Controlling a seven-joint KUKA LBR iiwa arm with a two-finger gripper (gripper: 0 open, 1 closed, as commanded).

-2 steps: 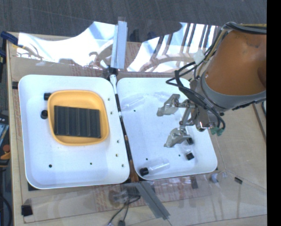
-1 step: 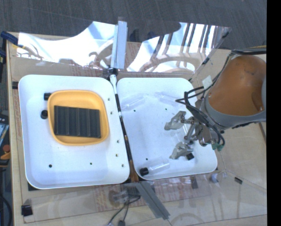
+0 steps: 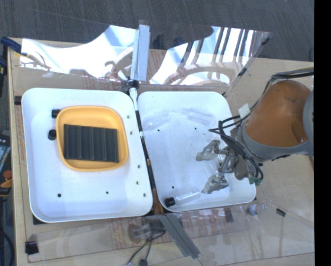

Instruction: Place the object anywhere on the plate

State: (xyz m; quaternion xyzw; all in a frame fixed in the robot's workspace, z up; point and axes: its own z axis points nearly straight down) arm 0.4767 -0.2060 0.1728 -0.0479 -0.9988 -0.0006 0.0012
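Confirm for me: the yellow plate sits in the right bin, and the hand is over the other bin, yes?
Not quite. The camera view shows the yellow plate in the left bin, not the right one. The hand is over the other bin, the right one, as you said.

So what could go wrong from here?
1. The gripper is over the right bin, fingers apart with nothing between them; a grasp may miss.
2. A clear item lies near that bin's front wall, so the fingers might hit the wall.
3. A dark ridged slab covers most of the yellow plate, leaving little room.
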